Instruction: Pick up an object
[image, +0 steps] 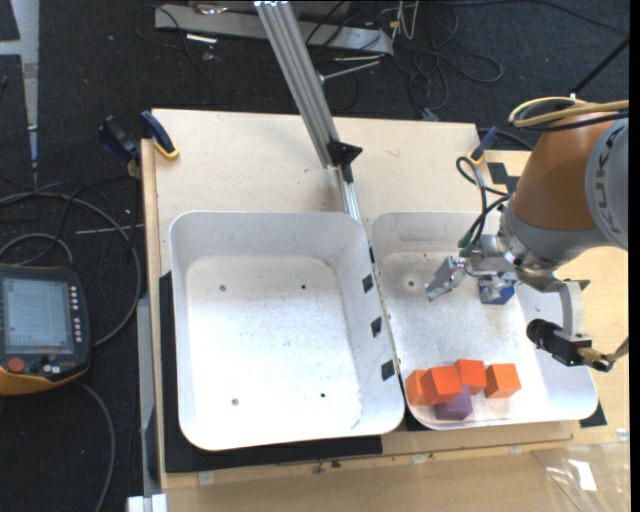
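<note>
Hovering at the right bin's (420, 250) centre, the tool (443, 279) hangs with jaws parted, empty, because the orange blocks (460, 382) cluster toward six o'clock.

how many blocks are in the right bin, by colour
orange blocks: 3
purple blocks: 1
blue blocks: 1, partly hidden under the arm beside the gripper
total: 5, all in the right bin
</note>
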